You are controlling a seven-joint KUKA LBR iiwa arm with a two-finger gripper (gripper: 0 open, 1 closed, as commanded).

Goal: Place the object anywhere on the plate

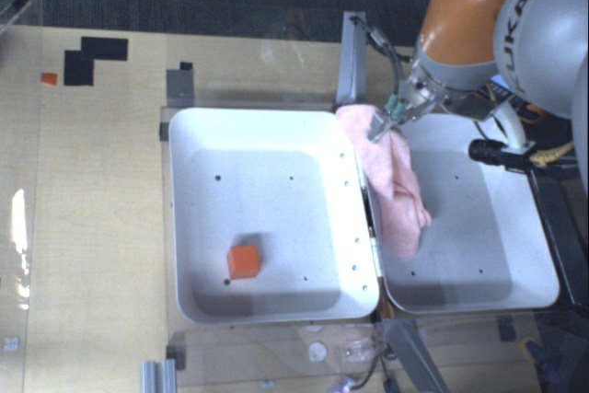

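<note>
- Pincer (385,126): at the far left corner of the right bin (479,290), its fingers clenched on the upper edge of a pink cloth (398,189).
- Pink cloth: gripped at its top; the rest hangs and drapes down along the left wall of the right bin, beside the seam between the two bins. One upper fold lies over the rim towards the left bin (267,198). Its lower end rests on the right bin's floor.
- Arm (497,14): grey with an orange band, reaching in from the right above the right bin's far side.
- Orange block (244,261): alone on the floor of the left bin, near its front left corner, well apart from the cloth.
- Counter (83,225): light wood, bearing both bins side by side; black markers (92,58) lie at its far left.
</note>
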